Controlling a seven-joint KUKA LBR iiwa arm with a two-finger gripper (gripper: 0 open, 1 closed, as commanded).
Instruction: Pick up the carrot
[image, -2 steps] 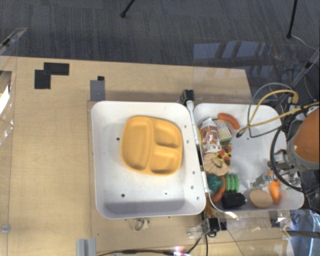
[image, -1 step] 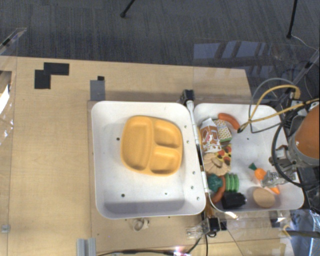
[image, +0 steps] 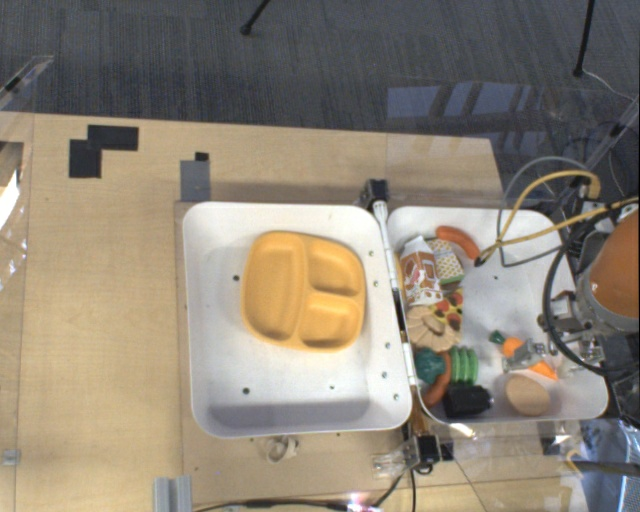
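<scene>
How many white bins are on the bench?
2. The left bin holds a yellow tray. The right bin sits beside it, holding the toy food.

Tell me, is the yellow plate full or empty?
Empty. The yellow plate sits in the left bin, and all three of its compartments show only bare yellow.

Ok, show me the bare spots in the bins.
Left bin: a bare white band rings the yellow tray, widest along the near edge. Right bin: its middle is bare. Crowded along its left wall and near edge, where the carrot lies by the arm.
</scene>
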